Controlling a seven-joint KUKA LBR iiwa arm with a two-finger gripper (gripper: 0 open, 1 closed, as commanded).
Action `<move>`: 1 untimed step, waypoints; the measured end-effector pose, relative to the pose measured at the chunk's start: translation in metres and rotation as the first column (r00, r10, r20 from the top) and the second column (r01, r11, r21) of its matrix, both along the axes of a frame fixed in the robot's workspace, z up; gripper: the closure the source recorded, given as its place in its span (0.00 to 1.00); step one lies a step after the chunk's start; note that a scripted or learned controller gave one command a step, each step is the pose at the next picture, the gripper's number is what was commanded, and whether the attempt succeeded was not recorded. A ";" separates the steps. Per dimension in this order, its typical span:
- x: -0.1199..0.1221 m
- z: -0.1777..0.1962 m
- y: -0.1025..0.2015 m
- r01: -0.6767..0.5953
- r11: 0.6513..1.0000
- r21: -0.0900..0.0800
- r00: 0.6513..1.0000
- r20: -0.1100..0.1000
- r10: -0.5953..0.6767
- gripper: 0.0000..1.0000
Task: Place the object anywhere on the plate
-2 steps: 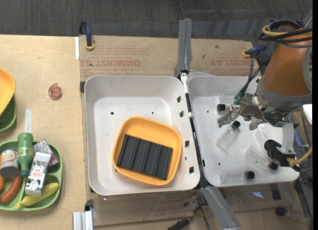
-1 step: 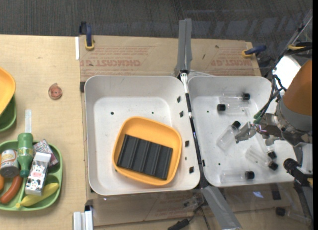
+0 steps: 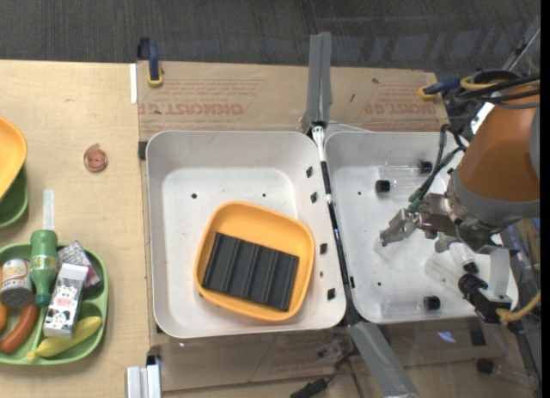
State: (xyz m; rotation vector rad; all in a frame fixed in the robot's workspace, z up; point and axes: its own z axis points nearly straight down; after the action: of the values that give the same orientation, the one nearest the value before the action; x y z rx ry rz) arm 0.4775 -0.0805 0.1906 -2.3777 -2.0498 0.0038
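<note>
A black ridged rectangular object (image 3: 252,270) lies flat on the orange plate (image 3: 296,233), which sits in the left white bin (image 3: 172,173). My gripper (image 3: 419,236) hangs over the middle of the right bin (image 3: 361,156), well away from the plate. It is open and nothing shows between its fingers (image 3: 394,229). The grey arm with its orange band (image 3: 507,160) reaches in from the right.
A divider wall (image 3: 325,207) separates the two bins. On the wooden bench to the left stand a green tray (image 3: 90,332) with toy food and a bottle, a yellow dish (image 3: 10,160) and a small pink piece (image 3: 95,159). Cables hang by the arm's wrist.
</note>
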 end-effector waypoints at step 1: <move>0.000 0.000 0.068 0.143 0.990 -0.001 0.990 0.001 -0.143 0.00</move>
State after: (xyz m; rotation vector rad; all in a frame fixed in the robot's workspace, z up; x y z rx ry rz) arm 0.4778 -0.0121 0.1907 -2.5197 -1.8748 0.0035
